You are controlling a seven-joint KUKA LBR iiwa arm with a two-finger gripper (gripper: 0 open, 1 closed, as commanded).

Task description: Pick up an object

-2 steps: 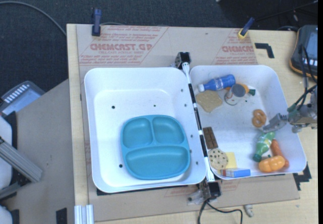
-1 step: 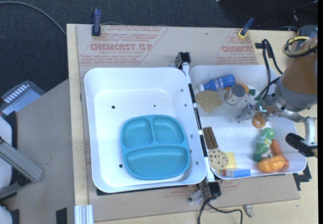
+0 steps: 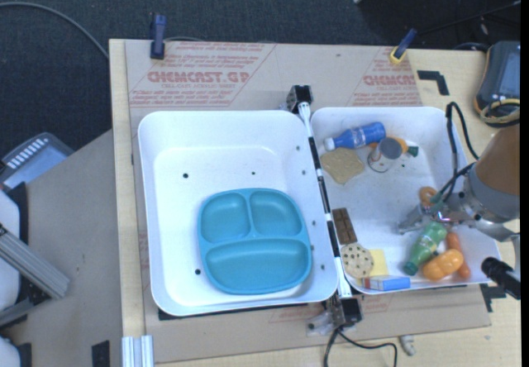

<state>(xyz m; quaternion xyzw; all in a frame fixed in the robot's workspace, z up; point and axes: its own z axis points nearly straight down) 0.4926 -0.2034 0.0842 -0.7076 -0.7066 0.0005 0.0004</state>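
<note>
My gripper point(image 3: 428, 218) is low in the right bin point(image 3: 388, 119), near its right wall, with the arm reaching in from the right. It hangs directly over the top of a green bottle point(image 3: 421, 250) that lies tilted near the bin's front right corner. An orange fruit point(image 3: 443, 265) and a carrot-like piece point(image 3: 459, 251) lie right beside the bottle. A small orange item point(image 3: 427, 193) sits just behind the gripper. I see nothing lifted off the bin floor.
The right bin also holds a blue bottle point(image 3: 356, 138), a tan bread slice point(image 3: 343, 165), a grey round piece point(image 3: 382, 158), a brown bar point(image 3: 343, 226), a dotted cookie point(image 3: 356, 258) and a blue-white box point(image 3: 387, 283). A blue divided plate point(image 3: 254, 240) lies in the left bin point(image 3: 165, 192).
</note>
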